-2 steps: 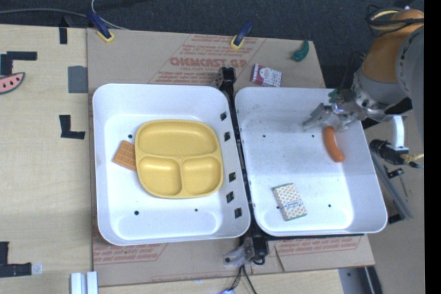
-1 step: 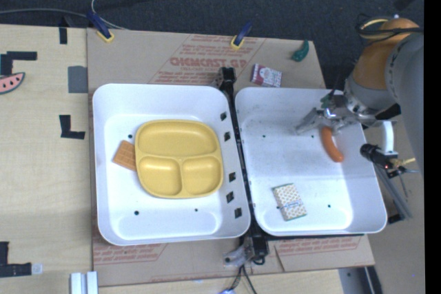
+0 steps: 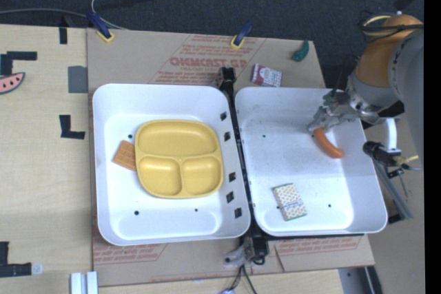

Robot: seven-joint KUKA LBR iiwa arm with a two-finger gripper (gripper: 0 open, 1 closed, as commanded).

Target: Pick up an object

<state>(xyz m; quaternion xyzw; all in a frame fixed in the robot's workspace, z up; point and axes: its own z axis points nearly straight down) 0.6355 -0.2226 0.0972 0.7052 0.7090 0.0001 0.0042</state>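
Observation:
In the right bin (image 3: 358, 217) an orange sausage-shaped object (image 3: 329, 144) lies near the far right side. My gripper (image 3: 324, 122) hangs just above its upper end, reaching in from the right, and may be touching it. A small patterned box (image 3: 289, 201) lies toward the front of the same bin. The left bin (image 3: 110, 217) holds a yellow divided plate (image 3: 180, 157) with a brown cracker-like piece (image 3: 125, 155) tucked under its left edge.
A red and white packet (image 3: 265, 75) and a green item (image 3: 300, 50) lie on the cardboard behind the bins. Yellow clamps (image 3: 241, 36) grip the cardboard's far edge. Black clips (image 3: 230, 148) line the divide between the bins.

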